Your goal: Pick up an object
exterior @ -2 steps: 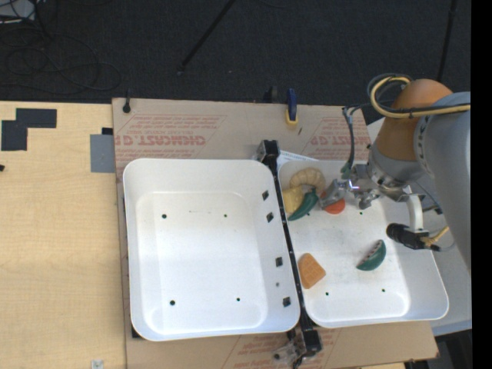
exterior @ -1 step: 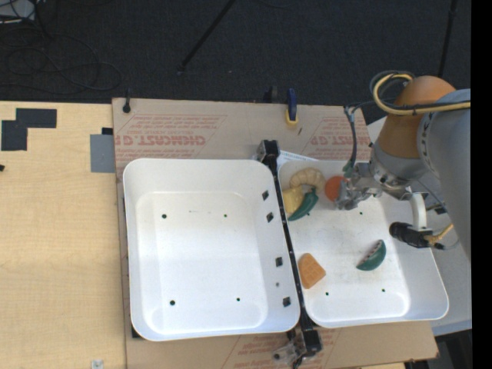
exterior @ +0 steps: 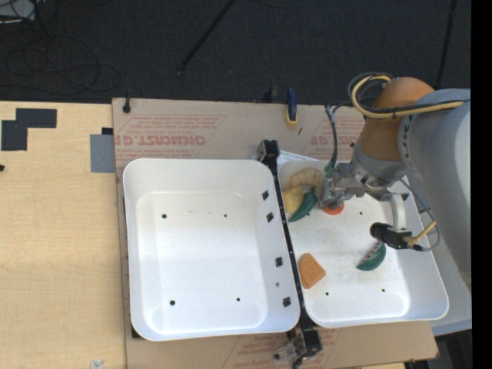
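Observation:
My gripper [exterior: 334, 194] reaches down into the right bin [exterior: 400, 302] near its far left corner. A small red object [exterior: 333, 209] lies right under the gripper's tip, partly hidden by it. Just to the left sit a yellow, banana-like object [exterior: 297, 187] and a dark green piece [exterior: 304, 206] leaning against it. An orange slab [exterior: 310, 270] lies near the bin's left wall. A green curved piece [exterior: 373, 258] rests toward the right side.
The left bin [exterior: 146, 206] sits beside the right one, with a black divider rail [exterior: 280, 229] between them. The arm's orange band [exterior: 388, 121] and grey body cover the right bin's far right. A black connector with cables [exterior: 390, 235] hangs there.

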`<state>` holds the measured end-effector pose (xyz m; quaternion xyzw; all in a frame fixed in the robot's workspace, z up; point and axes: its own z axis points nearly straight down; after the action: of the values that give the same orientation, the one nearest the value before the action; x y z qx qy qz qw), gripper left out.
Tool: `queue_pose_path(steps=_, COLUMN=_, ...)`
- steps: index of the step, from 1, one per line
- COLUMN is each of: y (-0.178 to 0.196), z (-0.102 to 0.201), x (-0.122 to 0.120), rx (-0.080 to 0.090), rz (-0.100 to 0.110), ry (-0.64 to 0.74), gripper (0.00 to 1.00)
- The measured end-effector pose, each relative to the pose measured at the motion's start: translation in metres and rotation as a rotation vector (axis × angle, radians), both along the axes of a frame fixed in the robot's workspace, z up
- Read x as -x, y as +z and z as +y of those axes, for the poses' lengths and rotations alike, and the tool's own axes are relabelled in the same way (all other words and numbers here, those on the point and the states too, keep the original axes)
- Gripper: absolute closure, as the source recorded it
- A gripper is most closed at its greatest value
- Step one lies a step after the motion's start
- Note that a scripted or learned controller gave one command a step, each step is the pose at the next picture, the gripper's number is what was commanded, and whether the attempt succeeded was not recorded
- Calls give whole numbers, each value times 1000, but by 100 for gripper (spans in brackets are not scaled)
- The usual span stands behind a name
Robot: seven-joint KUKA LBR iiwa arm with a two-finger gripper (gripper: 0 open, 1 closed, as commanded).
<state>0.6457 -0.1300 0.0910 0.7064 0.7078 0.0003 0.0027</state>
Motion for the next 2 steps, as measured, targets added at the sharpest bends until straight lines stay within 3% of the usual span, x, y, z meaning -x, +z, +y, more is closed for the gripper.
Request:
queue_pose_path(steps=1, y=0, z=-10, x=0, rx=-3, rz=-1, ry=-1, gripper=100)
queue_pose_path(steps=2, y=1, z=-38, x=29, rx=-2, rz=-3, ry=-2, gripper=100)
